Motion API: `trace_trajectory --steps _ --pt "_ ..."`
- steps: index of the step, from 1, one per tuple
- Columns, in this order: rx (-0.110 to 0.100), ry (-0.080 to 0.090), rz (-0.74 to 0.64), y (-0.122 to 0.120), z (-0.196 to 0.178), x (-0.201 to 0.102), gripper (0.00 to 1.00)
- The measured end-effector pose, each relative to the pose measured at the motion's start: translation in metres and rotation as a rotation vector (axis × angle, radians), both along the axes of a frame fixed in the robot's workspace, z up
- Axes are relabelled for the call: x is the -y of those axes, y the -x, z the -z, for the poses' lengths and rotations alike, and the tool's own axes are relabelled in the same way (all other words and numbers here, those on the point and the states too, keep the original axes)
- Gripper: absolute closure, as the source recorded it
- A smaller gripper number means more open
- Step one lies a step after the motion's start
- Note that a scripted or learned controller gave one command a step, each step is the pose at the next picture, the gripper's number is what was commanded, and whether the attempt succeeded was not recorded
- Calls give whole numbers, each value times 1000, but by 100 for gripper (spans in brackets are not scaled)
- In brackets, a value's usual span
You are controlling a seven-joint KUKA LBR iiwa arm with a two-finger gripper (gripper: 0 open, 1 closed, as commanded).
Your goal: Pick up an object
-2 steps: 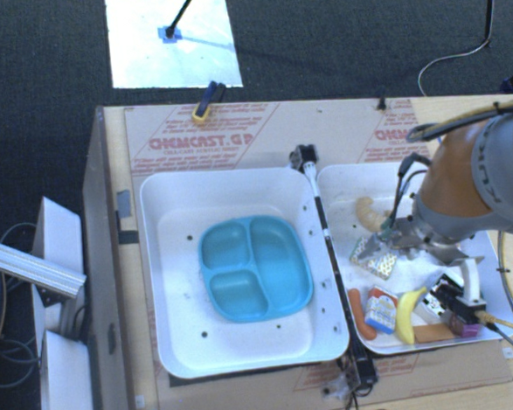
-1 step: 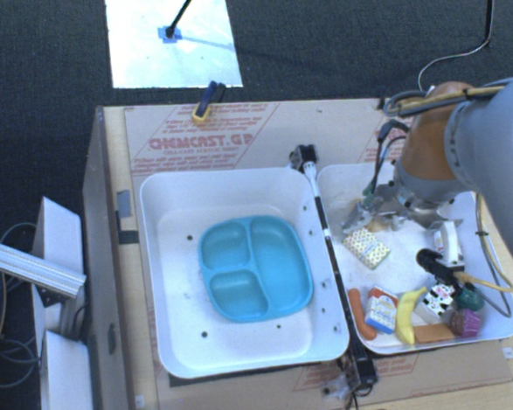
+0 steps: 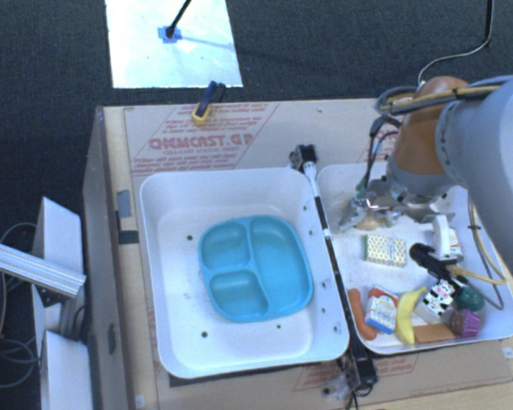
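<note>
Gripper (image 3: 372, 207) low in right white bin (image 3: 343, 185), finger state unclear. Yellow-white patterned block (image 3: 385, 249) just below it. Risk: closing on nothing, or scraping bin floor.

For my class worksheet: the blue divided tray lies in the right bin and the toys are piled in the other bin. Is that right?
Not quite. The camera view shows the blue divided tray in the left bin; the toys are piled in the other, right bin.
</note>
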State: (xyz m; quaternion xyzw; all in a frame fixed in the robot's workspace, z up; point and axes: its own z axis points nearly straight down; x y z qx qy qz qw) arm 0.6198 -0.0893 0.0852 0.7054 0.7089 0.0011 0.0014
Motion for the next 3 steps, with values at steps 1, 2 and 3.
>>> trace_trajectory --steps 1,2,3 --pt "-1 0 0 -18 0 11 0" --pt "2 2 -5 -19 -11 11 100" --pt "1 0 0 23 -100 -34 100"
